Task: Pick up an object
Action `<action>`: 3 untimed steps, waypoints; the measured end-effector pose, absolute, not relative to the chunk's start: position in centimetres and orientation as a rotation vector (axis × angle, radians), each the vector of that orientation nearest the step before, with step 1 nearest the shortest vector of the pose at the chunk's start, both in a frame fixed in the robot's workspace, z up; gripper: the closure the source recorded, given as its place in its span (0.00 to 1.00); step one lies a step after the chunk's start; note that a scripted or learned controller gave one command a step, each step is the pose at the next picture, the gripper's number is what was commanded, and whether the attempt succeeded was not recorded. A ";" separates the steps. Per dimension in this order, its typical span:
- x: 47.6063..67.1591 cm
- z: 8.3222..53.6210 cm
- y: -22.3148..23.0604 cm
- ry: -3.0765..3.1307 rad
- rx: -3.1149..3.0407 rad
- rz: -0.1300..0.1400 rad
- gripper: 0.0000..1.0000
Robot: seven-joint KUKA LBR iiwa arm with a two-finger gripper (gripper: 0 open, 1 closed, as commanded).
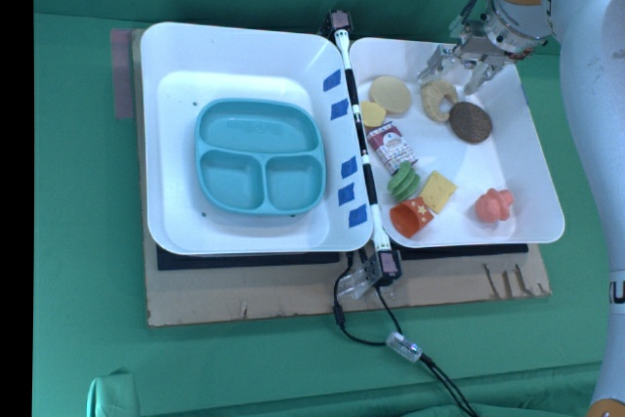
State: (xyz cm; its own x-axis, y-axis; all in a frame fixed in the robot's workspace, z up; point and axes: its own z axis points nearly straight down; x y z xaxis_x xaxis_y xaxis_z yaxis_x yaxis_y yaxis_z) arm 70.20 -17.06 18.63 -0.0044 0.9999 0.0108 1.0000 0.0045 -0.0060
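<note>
The tool hangs over the back of the right bin, its fingers spread wide apart. It holds nothing. Its tips sit just above a pale ring-shaped toy, and I cannot tell if they touch it. A dark brown round cookie lies just beside the ring. The left bin holds a teal plate.

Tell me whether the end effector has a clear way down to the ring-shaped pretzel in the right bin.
Probably yes. The end effector hangs just above the pretzel, nothing lies between them, and the brown cookie beside it sits slightly apart.
</note>
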 end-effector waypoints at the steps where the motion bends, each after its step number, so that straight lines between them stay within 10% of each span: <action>1: 70.5 20.6 -17.3 -2.222 -2.223 -0.008 1.00; 2: 70.2 31.0 -9.3 -2.228 -2.235 -0.016 1.00; 3: 70.2 30.9 -9.3 -2.227 -2.235 -0.013 0.00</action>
